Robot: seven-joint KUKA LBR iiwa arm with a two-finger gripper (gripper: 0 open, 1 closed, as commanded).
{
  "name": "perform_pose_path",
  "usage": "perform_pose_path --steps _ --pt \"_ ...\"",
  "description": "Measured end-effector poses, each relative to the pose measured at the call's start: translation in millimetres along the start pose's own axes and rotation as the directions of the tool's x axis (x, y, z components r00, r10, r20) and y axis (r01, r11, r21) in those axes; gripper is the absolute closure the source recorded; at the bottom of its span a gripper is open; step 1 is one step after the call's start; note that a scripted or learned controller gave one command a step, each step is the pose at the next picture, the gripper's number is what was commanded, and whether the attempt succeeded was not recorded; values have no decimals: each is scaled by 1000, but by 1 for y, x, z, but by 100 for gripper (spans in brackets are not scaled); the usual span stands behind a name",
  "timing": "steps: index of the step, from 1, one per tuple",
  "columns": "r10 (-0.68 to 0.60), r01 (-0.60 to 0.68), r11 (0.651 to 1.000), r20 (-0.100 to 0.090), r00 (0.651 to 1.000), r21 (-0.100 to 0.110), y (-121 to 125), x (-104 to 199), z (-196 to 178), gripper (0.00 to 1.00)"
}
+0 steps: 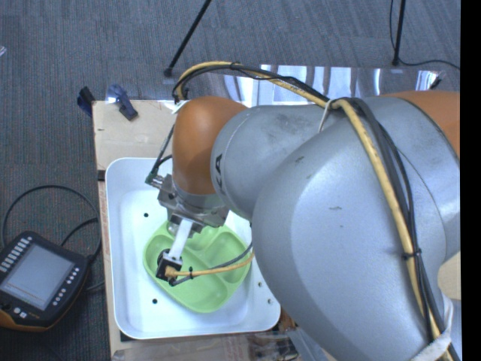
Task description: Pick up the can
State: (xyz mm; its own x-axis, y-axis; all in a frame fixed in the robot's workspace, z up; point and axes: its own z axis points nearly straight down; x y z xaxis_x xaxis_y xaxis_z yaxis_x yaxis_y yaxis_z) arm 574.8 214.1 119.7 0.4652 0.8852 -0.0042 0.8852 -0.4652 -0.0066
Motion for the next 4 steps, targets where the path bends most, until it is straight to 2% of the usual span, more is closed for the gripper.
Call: perform_pose_path --steps 1,2,3,4 --pt "4 -4 1000 3 1000 6 0 -1 -8 100" --pt "-396 396 918 0 918 -4 -11 -11 -146 100" --pt "-22 22 1000 -1 1000 -4 14 -13 -280 100" --pt "140 -140 990 1 990 -2 -44 12 -216 100"
